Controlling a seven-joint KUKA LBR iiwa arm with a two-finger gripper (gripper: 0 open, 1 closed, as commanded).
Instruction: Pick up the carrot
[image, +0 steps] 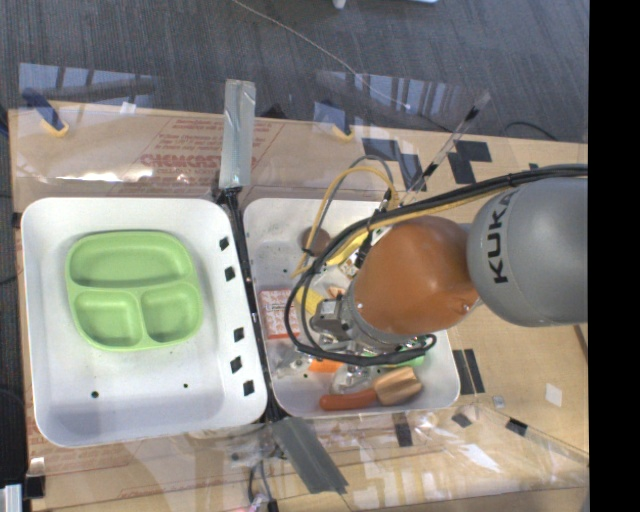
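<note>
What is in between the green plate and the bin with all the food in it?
In the camera view, bare white floor of the left bin, then the two bins' touching walls marked with small black squares, separate the green plate from the right bin.

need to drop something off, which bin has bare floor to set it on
The left bin has bare floor below and right of the green divided tray. The right bin is crowded: the arm hangs over it, with a hot dog and other items along its near edge.

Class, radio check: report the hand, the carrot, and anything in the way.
Hand low in right bin, fingers hidden by wrist. Carrot a small orange piece beside it, not held. Sausage and bread roll crowd close.
</note>
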